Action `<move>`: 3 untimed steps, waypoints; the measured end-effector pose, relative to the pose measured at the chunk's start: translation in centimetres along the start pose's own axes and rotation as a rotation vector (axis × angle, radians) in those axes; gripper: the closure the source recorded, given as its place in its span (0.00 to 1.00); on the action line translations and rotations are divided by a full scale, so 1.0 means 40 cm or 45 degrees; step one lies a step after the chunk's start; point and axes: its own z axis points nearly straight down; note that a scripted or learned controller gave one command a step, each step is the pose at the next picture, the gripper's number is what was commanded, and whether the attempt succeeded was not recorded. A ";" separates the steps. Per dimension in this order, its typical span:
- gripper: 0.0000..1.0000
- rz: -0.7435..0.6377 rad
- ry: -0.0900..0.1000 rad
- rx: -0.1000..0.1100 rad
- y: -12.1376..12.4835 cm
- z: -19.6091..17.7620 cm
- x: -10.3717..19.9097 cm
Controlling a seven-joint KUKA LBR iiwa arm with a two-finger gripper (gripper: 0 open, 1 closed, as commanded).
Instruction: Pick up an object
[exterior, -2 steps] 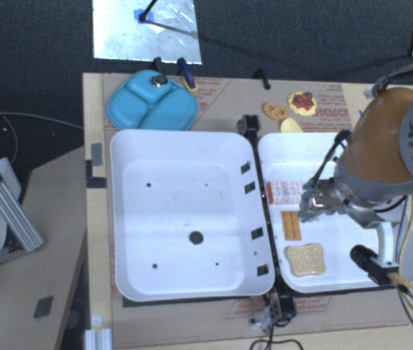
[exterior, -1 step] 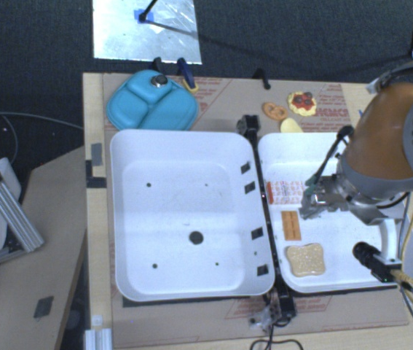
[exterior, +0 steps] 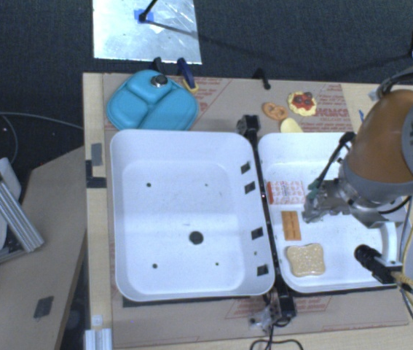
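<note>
Gripper sits low over the right bin, hanging from the grey wrist under the orange band, and from my seat I can't make out whether it is spread or closed; the metal there is a dark tangle seen almost end-on, so I won't guess, and I see nothing held in it. Three candidates lie in that bin, all toward its left wall. The nearest to the tool is the orange bar, a slim flat piece lying just beside and slightly below-left of the tip in the view, its long axis running near enough straight up and down the picture, parallel to the divider between the bins. Above it, touching or nearly so, is the red-and-white printed packet, lying flat and level with the tip, to its left. Further down, near the front rim, is the slice of toast, apart from the bar. I judge the bar the natural target: the move it calls for is a short shift to the left and a touch toward the front, with the closing direction across the bar's narrow width, so left-right in the view. The left bin doesn't come into this.
</note>
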 end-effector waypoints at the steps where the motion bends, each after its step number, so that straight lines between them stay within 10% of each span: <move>1: 1.00 -0.006 0.000 -0.005 0.003 -0.029 0.003; 2: 1.00 -0.006 -0.001 -0.008 0.172 0.024 -0.060; 3: 1.00 -0.003 0.005 0.006 -0.056 -0.003 0.041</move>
